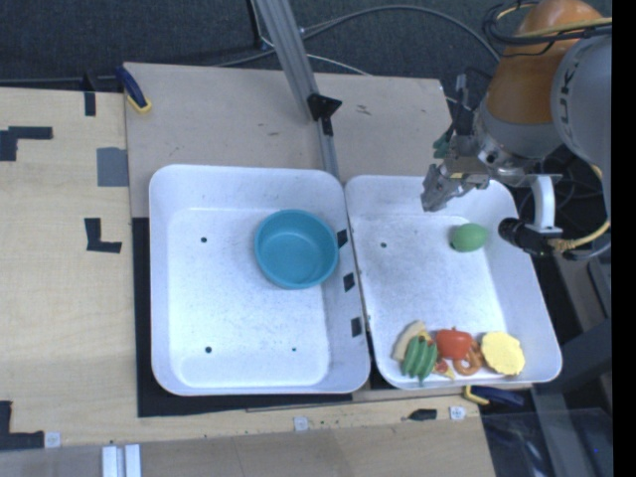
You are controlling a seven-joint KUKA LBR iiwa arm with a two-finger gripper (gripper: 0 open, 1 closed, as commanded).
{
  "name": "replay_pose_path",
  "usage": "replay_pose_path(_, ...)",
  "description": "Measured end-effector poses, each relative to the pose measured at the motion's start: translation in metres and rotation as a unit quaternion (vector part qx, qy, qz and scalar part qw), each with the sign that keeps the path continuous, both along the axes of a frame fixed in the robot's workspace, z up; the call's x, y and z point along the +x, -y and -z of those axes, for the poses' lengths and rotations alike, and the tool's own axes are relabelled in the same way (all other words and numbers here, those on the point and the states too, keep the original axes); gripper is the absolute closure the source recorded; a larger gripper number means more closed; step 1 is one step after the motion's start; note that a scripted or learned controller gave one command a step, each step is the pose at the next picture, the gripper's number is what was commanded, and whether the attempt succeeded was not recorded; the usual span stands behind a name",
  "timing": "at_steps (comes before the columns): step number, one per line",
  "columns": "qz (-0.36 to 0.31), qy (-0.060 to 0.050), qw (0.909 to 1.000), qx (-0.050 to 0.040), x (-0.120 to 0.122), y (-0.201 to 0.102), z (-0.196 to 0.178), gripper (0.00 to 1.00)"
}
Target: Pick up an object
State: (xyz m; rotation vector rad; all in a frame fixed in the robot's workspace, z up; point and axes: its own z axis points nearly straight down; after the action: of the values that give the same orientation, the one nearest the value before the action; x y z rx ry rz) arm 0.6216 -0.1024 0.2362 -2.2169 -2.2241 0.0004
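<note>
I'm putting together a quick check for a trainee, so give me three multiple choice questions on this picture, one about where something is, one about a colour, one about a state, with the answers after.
1. Where does the bowl sit?
A. in the left bin
B. in the right bin
C. on the bench outside both bins

2. What colour is the round object lying alone near the gripper?
A. red
B. green
C. yellow

3. How does the bowl stand?
A. upside down
B. on its side
C. upright, opening up

Answers:
1. A, the bowl rests on the floor of the left bin.
2. B, the lone object in the right bin is green, apart from the mixed pile at the bin's near edge.
3. C, its hollow inside faces the camera.
</note>
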Motion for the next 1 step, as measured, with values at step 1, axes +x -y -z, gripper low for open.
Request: replay_pose_path(1, -0.001, 0.001, 1.0, 0.0002, -0.0148, -0.0479, -0.0083, 1.0)
